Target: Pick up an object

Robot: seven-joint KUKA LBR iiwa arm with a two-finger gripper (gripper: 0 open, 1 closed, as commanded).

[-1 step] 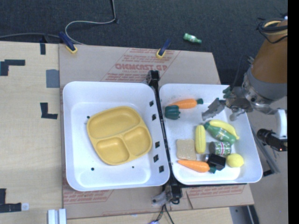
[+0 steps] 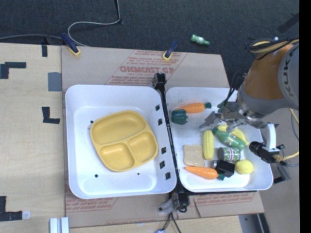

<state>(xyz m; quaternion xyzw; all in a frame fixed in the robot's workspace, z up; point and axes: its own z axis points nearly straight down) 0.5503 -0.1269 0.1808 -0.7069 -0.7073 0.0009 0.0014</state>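
Note:
My gripper (image 2: 222, 124) hangs low over the middle of the right bin (image 2: 262, 182), open, with nothing visibly held between its fingers. Right beneath it lie a small yellow piece (image 2: 223, 128) and a green bottle (image 2: 233, 140). A corn cob (image 2: 208, 144) lies just left of the bottle. A carrot (image 2: 194, 108) and a green pepper (image 2: 179, 116) sit at the bin's far left. A tan block (image 2: 193, 155), a second carrot (image 2: 201, 172), a dark can (image 2: 231, 154), a black item (image 2: 224, 167) and a lemon (image 2: 244, 167) crowd the near side.
The left bin (image 2: 77, 178) holds a yellow divided plate (image 2: 124, 140). A black divider rail (image 2: 165, 130) runs between the bins. The arm's grey and orange body (image 2: 267, 81) fills the space right of the right bin. A green object (image 2: 199, 40) lies on the dark floor beyond.

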